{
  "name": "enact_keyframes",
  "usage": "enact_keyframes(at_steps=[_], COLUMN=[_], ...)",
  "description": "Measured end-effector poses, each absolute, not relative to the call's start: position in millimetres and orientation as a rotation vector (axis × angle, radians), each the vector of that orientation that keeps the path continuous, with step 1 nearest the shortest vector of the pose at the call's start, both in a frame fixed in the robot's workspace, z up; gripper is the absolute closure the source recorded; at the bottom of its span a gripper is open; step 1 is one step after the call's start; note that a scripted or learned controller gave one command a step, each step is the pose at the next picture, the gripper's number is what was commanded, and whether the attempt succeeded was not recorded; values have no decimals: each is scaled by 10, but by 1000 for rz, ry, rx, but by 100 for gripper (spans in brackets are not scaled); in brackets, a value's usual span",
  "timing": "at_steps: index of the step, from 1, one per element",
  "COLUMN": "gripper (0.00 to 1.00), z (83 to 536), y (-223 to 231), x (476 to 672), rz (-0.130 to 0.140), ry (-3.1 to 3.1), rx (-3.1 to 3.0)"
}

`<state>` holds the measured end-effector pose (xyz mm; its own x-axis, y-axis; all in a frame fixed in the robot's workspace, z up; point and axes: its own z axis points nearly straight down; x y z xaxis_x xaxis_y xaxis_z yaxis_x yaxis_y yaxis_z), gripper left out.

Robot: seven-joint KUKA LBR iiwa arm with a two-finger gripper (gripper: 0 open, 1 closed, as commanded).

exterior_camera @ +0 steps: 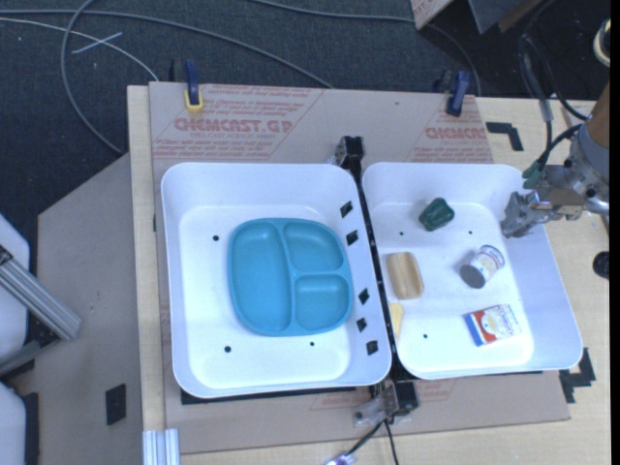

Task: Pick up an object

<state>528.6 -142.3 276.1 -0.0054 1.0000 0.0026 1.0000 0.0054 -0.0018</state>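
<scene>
Dark carpet with loose grey cables all round; on it a pale wooden surface (97,260) topped with printed cardboard, clamped at the back by two blue clips (194,90). Bears two shallow white bins side by side. Left white bin (179,289) holds a blue three-compartment plastic tray (291,276), lying flat and central. Right white bin (557,303) holds the loose pieces: a dark green rounded lump (436,213) towards the back, a tan rectangular block (404,274) close to the dividing rim, a small silver can on its side (480,265) near the middle, and a small white box with red and blue print (491,325) towards the front.

Grey metal gripper (520,215) hangs over the right bin's back right part, just inside the rim, above bare floor. Nothing visibly held. Impossible to tell whether it is spread or closed at this slant.

Nearest candidates: the silver can, forward and inward of the gripper, and the green lump, well inward.

Risks, as a judgement:
- Straight descent from this spot probably meets bare bin floor and closes on air.
- Can on its side likely rolls away if nudged off-centre.
- Closeness to the right rim invites a knock against the bin wall, shifting the bin.
- Flat box and low tan block offer little height, so probably slip out.
</scene>
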Motion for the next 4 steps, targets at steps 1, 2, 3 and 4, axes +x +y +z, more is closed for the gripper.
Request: enact_keyframes(at_steps=[1, 2, 3, 4], gripper=[100, 100, 100, 100], z=[2715, 2575, 2597, 2532], y=[-930, -327, 201, 698], x=[5299, 5455, 5583, 5602], rz=[-1, 0, -3, -2], ry=[-2225, -2226, -2228, -2225], rx=[-2212, -2211, -2216, -2218])
